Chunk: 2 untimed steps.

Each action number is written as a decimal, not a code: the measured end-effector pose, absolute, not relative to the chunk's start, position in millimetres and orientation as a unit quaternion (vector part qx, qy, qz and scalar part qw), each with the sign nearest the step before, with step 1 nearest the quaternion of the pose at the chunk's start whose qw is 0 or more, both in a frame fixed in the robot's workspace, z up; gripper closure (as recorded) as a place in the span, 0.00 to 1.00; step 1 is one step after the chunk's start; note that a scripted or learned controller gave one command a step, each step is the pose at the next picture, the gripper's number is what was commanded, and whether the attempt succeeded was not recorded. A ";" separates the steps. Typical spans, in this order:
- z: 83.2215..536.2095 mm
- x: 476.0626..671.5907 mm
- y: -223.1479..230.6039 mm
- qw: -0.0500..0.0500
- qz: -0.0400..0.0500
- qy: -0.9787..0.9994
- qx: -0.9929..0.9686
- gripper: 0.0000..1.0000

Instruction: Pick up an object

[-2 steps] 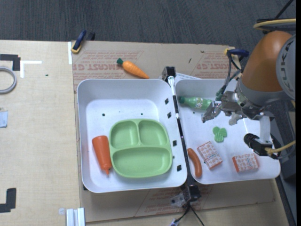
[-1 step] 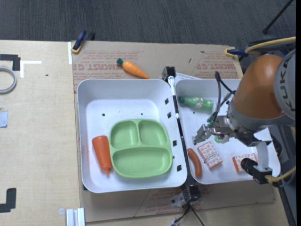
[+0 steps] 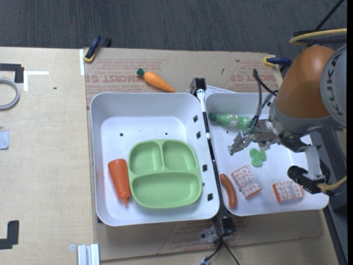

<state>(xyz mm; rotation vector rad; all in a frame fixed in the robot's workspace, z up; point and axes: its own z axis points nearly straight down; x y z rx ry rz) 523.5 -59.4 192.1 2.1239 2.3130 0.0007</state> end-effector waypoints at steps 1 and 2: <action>107.3 477.7 -100.0 0.000 0.000 0.811 0.586 0.00; 92.4 506.3 -104.0 0.001 0.000 0.925 0.381 0.00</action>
